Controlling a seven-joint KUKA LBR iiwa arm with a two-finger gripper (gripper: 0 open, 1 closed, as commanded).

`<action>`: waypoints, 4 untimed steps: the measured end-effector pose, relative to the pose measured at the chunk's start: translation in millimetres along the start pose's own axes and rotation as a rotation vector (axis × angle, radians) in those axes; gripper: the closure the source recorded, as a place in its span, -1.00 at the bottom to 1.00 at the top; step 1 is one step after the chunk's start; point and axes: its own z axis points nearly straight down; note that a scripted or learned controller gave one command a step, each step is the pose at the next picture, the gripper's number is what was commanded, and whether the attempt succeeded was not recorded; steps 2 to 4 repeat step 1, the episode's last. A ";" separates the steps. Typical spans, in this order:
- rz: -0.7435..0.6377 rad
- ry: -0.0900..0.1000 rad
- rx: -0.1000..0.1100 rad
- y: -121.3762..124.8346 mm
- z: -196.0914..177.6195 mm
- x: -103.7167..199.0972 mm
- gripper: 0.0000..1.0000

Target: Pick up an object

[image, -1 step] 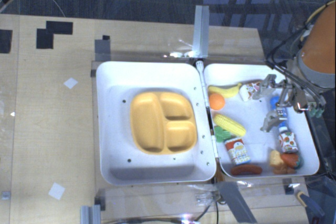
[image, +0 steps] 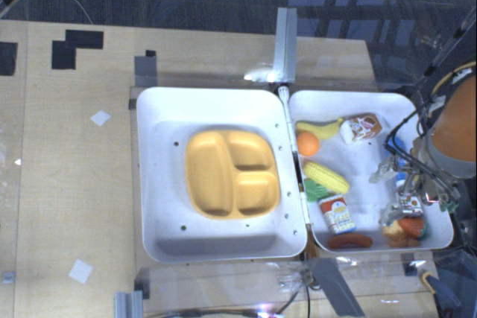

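Arm reached in from the right over the right bin (image: 373, 97). Pincer (image: 406, 208) hung low by that bin's near right corner, just above an orange-red toy (image: 406, 229); couldn't tell whether it was clenched or released, and nothing showed between its tips. Right bin also held a banana (image: 320, 129), an orange ball (image: 307, 144), a corn cob (image: 326, 176), a small can (image: 337, 214), a red sausage (image: 349, 240) and a white packet (image: 360, 128). Left bin (image: 156, 160) held a yellow divided tray (image: 230, 173) at its middle.
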 end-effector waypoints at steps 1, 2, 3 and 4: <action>0.292 -0.007 0.000 -25.2 17.9 12.1 -1.00; 0.292 -0.007 0.000 -25.2 17.9 12.1 -1.00; 0.292 -0.007 0.000 -25.2 17.9 12.1 -1.00; 0.292 -0.007 0.000 -25.2 17.9 12.1 -1.00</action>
